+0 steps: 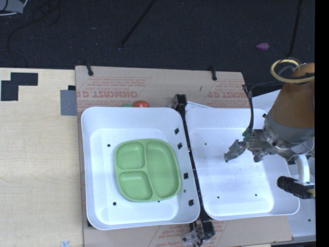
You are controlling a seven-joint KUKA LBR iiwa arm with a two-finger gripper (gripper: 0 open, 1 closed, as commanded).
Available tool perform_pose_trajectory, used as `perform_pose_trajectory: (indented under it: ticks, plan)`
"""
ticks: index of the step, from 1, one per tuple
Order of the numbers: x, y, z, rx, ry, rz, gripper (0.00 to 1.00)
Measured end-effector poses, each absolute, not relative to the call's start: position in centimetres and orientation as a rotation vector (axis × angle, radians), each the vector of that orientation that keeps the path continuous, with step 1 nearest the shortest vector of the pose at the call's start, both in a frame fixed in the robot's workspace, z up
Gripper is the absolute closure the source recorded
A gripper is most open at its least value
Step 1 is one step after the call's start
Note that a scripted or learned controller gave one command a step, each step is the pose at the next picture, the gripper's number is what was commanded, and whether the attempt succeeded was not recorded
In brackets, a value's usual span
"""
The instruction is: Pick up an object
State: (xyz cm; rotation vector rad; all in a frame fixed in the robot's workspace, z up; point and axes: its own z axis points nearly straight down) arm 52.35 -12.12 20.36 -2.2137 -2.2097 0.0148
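Green and three-sectioned, the divided plate (147, 170) lay flat in the left bin (97, 133), well apart from the gripper (232, 154), whose jaws hung apart, holding nothing, over the right bin (257, 202). Judged: approach stage; next, travel across the divider and descend.
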Motion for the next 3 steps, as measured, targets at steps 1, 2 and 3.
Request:
perform_pose_trajectory:
  ticks: [1, 2, 3]
  plan:
    - [52.6, -12.1, 21.0, -2.219, -2.219, 0.003, 0.00]
    - [53.5, -12.0, 15.2, -2.216, -2.217, 0.007, 0.00]
    - [53.2, -11.6, 8.8, -2.216, -2.216, 0.008, 0.00]
